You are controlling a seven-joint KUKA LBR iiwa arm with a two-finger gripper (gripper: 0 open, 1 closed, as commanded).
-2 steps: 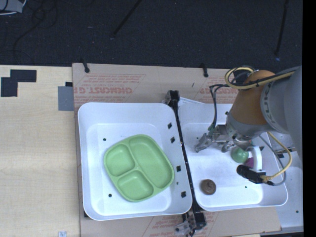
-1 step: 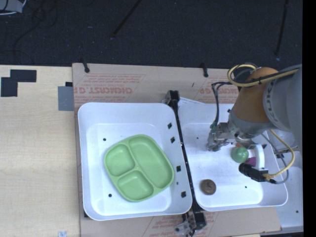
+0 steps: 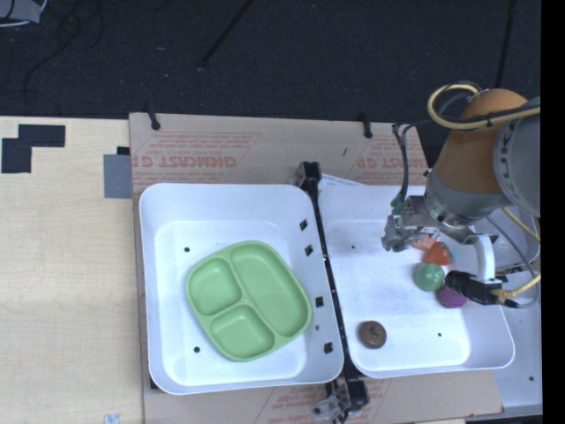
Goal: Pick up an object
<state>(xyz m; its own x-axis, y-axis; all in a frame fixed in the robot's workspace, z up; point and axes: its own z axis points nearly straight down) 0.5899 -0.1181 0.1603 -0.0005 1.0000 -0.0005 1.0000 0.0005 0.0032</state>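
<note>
The right bin (image 3: 388, 360) holds a brown round piece (image 3: 372, 334) near its front, a green ball (image 3: 429, 276), an orange piece (image 3: 436, 253) and a purple piece (image 3: 452, 297) along its right side. My gripper (image 3: 402, 234) hangs low over the right bin's back right part, just left of the orange piece and above the green ball. The arm's orange band (image 3: 481, 153) rises behind it. The wrist body hides the fingertips.
The left bin (image 3: 168, 228) holds a green three-compartment plate (image 3: 248, 299) lying flat. A black divider clip strip (image 3: 320, 272) runs between the two bins. Cables (image 3: 494, 290) trail by the right bin's right wall. Cardboard lies under both bins.
</note>
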